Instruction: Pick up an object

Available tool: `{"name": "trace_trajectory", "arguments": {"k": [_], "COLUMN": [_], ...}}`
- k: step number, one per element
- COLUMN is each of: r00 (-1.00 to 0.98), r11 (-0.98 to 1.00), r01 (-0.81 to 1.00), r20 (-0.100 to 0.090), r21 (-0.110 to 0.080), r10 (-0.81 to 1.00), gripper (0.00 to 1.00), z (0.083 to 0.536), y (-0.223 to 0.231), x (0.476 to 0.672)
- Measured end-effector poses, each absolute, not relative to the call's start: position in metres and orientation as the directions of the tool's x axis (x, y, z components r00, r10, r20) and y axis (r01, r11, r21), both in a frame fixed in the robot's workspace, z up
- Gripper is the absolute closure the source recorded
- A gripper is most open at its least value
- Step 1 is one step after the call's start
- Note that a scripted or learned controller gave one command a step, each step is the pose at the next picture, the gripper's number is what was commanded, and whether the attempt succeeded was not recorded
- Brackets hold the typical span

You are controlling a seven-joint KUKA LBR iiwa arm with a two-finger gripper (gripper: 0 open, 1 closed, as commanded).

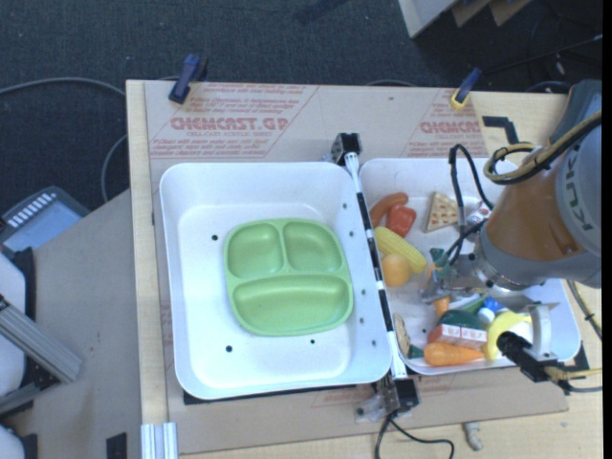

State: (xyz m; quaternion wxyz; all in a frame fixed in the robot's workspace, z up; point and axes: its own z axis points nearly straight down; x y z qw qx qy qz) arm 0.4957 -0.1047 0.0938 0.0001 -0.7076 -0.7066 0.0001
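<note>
My pincer [448, 287] is down in the right bin [566, 338], low over the toy-food pile near its middle; can't tell if it's apart or together, wrist blocks the view; nothing visibly clamped. Nearest item at my 9 o'clock: corn cob [397, 248], long axis running approx 10 to 4 o'clock, lower end touching an orange ball [395, 271]; carrot [453, 355] lies near the front wall, long axis approx 9 to 3, tip toward 3; red pepper [401, 219] and a sausage-like piece [388, 204] at the bin's 11 o'clock; pizza wedge [441, 212] at 12, point aimed up toward 12; yellow piece [507, 334] at 4 o'clock. Left bin [191, 352] holds a green divided plate [287, 277], flat, central. Both bins sit side by side on a bench w/ cardboard sheet [229, 122] clipped at the back; dark carpet [143, 17] beyond.
</note>
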Motion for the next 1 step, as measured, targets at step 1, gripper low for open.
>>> {"name": "trace_trajectory", "arguments": {"k": [1], "r00": [-0.001], "r11": [0.001], "r01": [1.0], "r20": [0.001], "r21": [0.001], "r10": [1.0], "gripper": [1.0], "z": [0.1848], "y": [-0.0366], "x": [0.5426]}}
